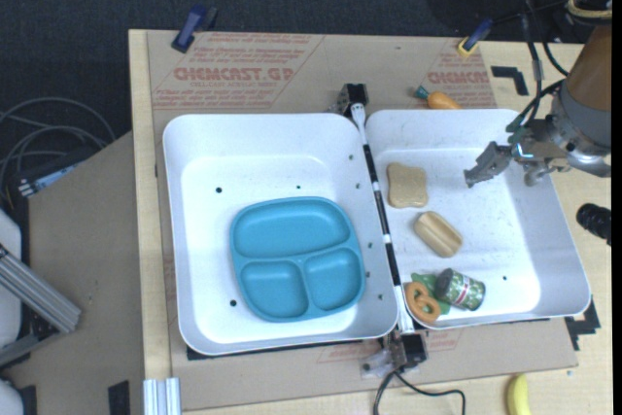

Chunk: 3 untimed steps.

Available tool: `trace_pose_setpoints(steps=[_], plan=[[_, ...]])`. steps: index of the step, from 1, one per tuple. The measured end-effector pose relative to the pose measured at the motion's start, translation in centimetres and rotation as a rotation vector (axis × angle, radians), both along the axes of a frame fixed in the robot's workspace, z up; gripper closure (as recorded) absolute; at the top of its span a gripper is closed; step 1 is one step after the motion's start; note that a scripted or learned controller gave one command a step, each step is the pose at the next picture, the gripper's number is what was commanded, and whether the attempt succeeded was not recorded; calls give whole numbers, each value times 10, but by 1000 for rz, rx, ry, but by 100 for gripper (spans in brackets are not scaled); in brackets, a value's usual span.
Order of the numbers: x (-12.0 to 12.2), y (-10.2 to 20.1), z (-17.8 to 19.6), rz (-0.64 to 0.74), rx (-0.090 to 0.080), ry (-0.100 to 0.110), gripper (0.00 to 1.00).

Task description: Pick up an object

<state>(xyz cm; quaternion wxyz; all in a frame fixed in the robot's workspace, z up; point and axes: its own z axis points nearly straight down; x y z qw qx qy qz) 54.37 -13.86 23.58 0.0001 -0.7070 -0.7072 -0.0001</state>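
- Camera view: the arm (588, 102) comes in from the right, and its fingers (483, 168) hang over the upper part of the right bin (544, 248). Honestly can't tell if they're spread or pressed together, and there's nothing visible between them.
- Closest thing to the fingers is the tan bread slice (407, 186), off to their left and a touch lower, lying flat on the bin floor.
- Below-left of the fingers sits a tan bun-like piece (438, 233), apart from the bread.
- Further down, near the bin's front edge, a small green can (459, 290) lies on its side, touching an orange-and-green toy (424, 300).
- Way left of the fingers, the left bin (194, 209) holds a blue divided tray (294, 258).
- Both bins sit on the surface (243, 68).
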Motion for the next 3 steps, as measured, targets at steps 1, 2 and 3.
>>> trace_pose_setpoints(steps=[1,2,3], plan=[[-4,27,-90,0,1,3,0],[10,35,-152,0,1,2,0],[0,42,-151,-1,1,3,0]])
